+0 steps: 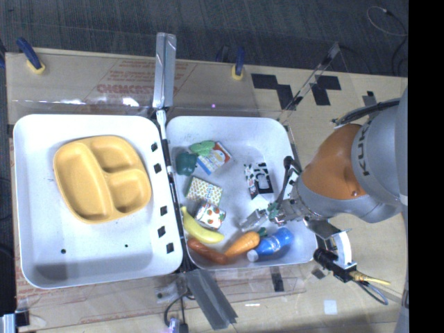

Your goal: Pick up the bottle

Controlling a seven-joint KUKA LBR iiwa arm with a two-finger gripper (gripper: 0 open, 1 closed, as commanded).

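A blue bottle (275, 244) with a white cap lies on its side in the right bin (232, 127), near the front right corner. Its cap end touches an orange carrot (241, 243). My gripper (267, 217) hangs just behind and above the bottle, at the end of the grey arm with the orange band (331, 173) that reaches in from the right. Nothing shows held in the gripper.
The right bin also holds a banana (201, 229), a small printed can (210, 216), a patterned box (205, 189), a black-and-white box (259, 180), a juice carton (215, 158) and a teal cup (185, 162). A yellow divided plate (103, 178) lies in the left bin (41, 255).
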